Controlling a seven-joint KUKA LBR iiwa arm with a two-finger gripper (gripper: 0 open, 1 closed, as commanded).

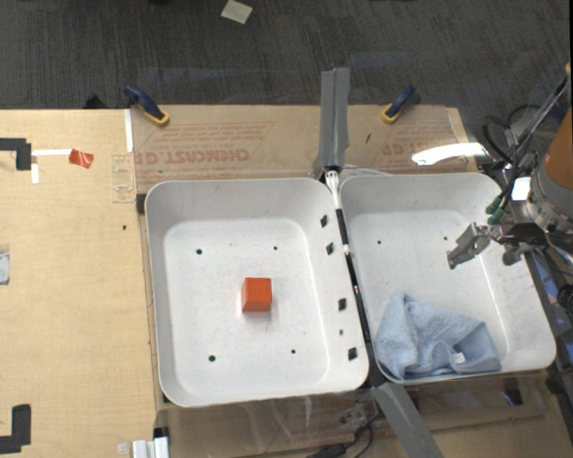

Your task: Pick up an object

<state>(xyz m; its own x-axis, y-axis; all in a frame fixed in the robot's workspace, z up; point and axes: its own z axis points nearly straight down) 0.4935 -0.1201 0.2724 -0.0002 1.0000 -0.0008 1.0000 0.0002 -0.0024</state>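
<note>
Camera view: gripper (467,247) hovers over the right bin (526,356), jaws apart and holding nothing, above the cloth (431,336), seemingly lining up a grasp.

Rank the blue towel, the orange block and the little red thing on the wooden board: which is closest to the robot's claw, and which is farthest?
Measured from the gripper above the right bin:
1. Blue towel, crumpled in the right bin's near corner, just below the gripper.
2. Orange block, in the middle of the left bin.
3. Small red object, on the wooden board at far left, beyond both bins.
</note>
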